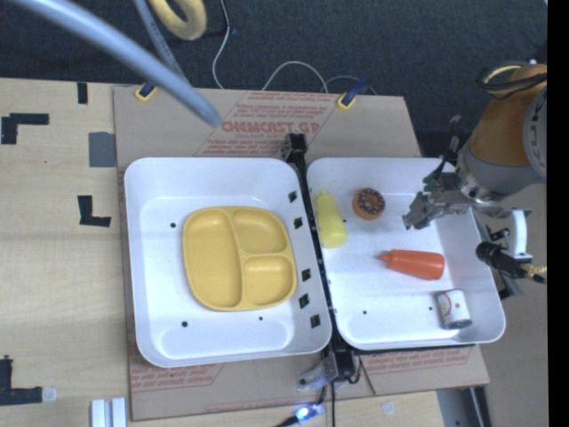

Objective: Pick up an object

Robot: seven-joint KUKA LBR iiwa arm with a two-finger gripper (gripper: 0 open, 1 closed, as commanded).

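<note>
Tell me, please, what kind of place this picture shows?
Probably a robot test bench in a lab, not a kitchen. Two white bins, the left bin and the right bin, sit clipped together on cardboard. Toy food such as a donut lies inside, and a robot arm's pincer hangs over it.

The light is bright and even, coming from above, and it is soft. The two white bins look almost washed out; the left bin (147,265) shows only pale grey shading along its inner walls. Shadows are faint and short, for example under the orange carrot-shaped object (414,262) and beside the yellow divided plate (238,258). A grey pole (107,38) at the top left is strongly blurred, out of focus, because it is close to the camera. The whole picture is a little soft and grainy, and small details stay unclear.
</note>
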